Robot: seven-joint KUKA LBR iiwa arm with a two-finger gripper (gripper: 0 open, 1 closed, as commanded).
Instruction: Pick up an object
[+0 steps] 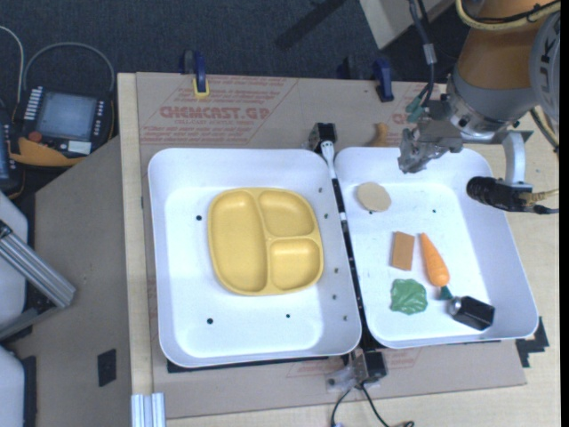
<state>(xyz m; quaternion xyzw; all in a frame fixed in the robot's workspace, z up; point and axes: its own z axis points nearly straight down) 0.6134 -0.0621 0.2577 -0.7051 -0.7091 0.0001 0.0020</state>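
The right bin (pixel 507 265) holds a round beige disc (pixel 373 197), a tan rectangular block (pixel 402 250), an orange carrot (pixel 433 258), a green leafy piece (pixel 408 296) and a small black object with a silver end (pixel 470 310). My gripper (pixel 416 157) hangs over the far edge of the right bin, up and to the right of the beige disc. Nothing shows in its grasp.
The left bin (pixel 178 301) bears a yellow divided plate (pixel 264 239) at its middle. A raised seam with a black clip (pixel 324 137) separates the two bins. Brown board surrounds them.
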